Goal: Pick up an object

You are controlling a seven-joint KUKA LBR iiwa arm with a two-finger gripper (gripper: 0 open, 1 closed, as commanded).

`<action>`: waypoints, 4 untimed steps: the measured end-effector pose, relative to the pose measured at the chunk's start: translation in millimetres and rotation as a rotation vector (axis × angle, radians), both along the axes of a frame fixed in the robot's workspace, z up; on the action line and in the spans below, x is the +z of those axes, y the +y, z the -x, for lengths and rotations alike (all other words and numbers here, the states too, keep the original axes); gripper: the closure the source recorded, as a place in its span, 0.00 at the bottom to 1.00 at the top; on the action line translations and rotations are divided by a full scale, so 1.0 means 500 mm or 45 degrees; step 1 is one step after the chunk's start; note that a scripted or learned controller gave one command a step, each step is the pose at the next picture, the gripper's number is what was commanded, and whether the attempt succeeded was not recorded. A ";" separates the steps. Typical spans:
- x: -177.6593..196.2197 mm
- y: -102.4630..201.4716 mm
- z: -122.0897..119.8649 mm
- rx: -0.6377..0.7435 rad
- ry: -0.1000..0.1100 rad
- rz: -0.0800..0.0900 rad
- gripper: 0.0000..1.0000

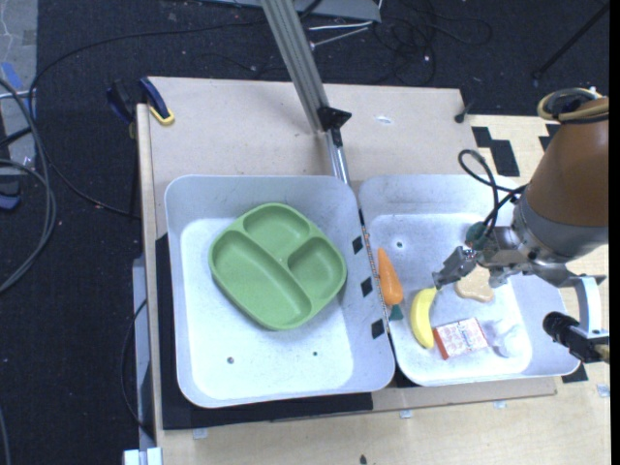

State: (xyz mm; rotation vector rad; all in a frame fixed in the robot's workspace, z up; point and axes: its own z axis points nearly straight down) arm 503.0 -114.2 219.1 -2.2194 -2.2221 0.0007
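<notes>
2 white bins are seen side by side on the bench (291, 114). The left bin (194, 356) holds a green plate (279, 265) with 3 compartments, lying flat near the bin's middle and slightly toward its upper half.

In the right bin (407, 201), 5 things are gathered in the lower half. An orange carrot (389, 276) with a green end lies along the bin's left side, close to the wall shared with the left bin. Just to its right and a little lower, a yellow banana (423, 318) lies curved, its upper end near the carrot's lower end. A red and white packet (459, 337) lies just right of the banana's lower end. A small white thing (504, 338) is seen just right of the packet; its kind cannot be told. A tan, flat thing (475, 291) lies above the packet and right of the banana, partly covered by the gripper.

The arm (573, 177) is reached in from the right over the right bin. The gripper (459, 267) is placed low over the bin, directly above the upper left edge of the tan thing and just above the banana's top. How far the gripper is spread cannot be told, and nothing is seen gripped in it.
</notes>
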 end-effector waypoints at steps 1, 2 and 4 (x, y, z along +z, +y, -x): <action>-0.108 -0.009 -0.017 -0.004 0.005 0.000 0.00; -0.206 -0.027 -0.019 -0.004 0.004 0.000 0.00; -0.228 -0.028 -0.024 -0.005 -0.010 0.003 1.00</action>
